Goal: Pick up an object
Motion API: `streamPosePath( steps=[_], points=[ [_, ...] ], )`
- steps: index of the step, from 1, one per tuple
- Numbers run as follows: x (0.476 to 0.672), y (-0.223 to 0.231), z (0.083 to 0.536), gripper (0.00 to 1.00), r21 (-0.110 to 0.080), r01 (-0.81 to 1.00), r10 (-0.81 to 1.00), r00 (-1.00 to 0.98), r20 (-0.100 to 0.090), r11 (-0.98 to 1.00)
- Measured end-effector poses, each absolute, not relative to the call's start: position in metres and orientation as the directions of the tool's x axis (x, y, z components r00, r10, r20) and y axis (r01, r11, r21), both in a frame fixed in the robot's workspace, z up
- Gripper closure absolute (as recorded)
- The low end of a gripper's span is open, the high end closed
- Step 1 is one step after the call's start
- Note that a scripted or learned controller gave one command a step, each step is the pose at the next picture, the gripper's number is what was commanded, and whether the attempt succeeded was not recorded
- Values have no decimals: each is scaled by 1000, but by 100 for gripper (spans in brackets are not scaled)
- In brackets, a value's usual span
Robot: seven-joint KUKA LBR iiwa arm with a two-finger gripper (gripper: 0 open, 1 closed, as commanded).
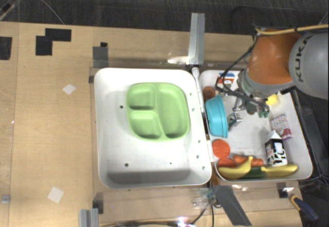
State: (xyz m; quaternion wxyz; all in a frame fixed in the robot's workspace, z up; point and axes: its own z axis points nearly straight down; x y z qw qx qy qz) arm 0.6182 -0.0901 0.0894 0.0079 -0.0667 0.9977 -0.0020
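— How many bins? 
— Two white bins: one at nine o'clock (pixel 110 169), one at three (pixel 300 133). 
— And inside? 
— One green divided plate (pixel 157 110), one blue bowl (pixel 217 116), two bananas (pixel 235 171), one small carton (pixel 276 152).

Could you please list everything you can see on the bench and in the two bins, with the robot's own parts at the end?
left bin: 1, white, left of the divider
divided plate: 1, green, in the left bin
right bin: 1, white, under the arm
bowl: 1, blue, on edge at right bin's left wall
bananas: 2, yellow, right bin's near edge
carton: 1, black-and-white, right bin
arm: 1, grey and orange
gripper: 1, above right bin
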Motion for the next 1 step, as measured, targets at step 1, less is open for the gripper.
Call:
streamPosePath(
  steps=[1],
  points=[
    [664,-87,90,0,-2,46,46,-998,33,999]
  ],
)
